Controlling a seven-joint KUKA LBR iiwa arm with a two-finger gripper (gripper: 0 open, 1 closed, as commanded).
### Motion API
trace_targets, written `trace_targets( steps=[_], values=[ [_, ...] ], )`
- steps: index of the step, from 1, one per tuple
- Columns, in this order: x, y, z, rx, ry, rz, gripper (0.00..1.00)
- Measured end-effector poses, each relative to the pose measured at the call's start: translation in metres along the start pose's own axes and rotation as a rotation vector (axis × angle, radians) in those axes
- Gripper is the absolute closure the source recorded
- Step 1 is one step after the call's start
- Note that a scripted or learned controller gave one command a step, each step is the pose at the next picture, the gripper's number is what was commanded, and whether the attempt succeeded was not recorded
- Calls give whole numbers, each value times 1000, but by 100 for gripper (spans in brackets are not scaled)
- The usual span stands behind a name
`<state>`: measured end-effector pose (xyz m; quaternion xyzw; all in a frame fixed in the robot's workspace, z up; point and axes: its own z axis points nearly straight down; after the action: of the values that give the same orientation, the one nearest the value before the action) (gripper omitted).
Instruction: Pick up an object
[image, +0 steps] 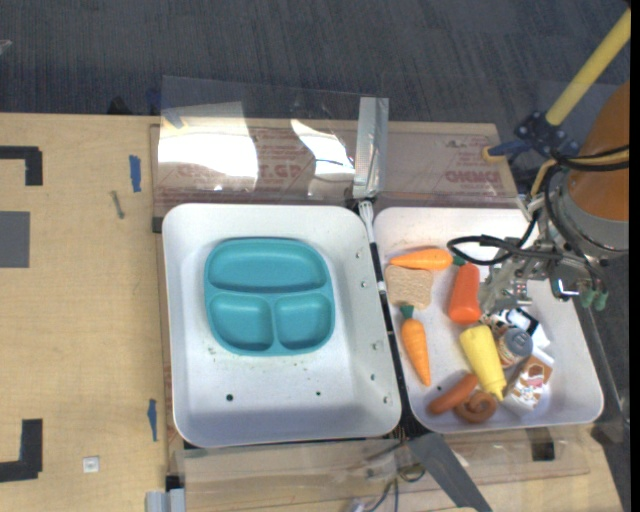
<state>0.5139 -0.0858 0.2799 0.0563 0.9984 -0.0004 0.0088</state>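
Left bin (190, 400) holds a teal divided tray (268, 295); right bin (580, 390) holds toy food beneath the end effector (512, 285), grip unclear.

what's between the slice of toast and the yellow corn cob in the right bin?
Camera view: the orange-red cylinder piece lies between the tan toast slice and the yellow corn cob, on the right white bin's floor.

Glossy plastic teal tray (268, 296), smooth white bins (190, 380), matt wood bench (80, 330).

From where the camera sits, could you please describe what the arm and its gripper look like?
The arm shows a grey ring with a broad orange band above it. Black cables loop from the wrist. The gripper below is small, metallic silver, with dark fittings.
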Motion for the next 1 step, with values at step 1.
trace_targets(
  steps=[1],
  values=[
    [-34, -22, 190, -2, 6, -369, 100]
  ],
)
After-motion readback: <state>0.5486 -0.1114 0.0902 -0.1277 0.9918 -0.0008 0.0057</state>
